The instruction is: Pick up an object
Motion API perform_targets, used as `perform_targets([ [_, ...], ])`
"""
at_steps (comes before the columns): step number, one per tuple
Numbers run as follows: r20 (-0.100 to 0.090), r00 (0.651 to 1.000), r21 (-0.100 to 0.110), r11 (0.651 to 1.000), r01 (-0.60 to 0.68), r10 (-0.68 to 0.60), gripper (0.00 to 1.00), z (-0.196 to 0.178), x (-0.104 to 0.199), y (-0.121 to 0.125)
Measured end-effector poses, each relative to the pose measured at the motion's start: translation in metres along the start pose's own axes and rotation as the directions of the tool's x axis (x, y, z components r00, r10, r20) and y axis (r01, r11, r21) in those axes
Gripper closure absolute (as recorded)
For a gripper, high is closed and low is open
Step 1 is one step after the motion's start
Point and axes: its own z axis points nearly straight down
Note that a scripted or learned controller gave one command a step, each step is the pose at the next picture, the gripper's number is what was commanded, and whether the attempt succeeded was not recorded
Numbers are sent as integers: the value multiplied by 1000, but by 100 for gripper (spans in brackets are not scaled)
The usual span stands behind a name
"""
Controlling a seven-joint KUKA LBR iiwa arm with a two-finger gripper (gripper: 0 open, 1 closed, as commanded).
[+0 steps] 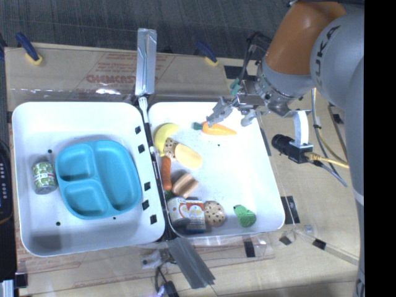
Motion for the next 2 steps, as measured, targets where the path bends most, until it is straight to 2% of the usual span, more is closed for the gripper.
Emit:
perform_targets([
  [1,0,993,5,993,-115,115,0,177,-49,-1],
  [2,-1,975,0,975,-223,223,0,182,-63,-104],
])
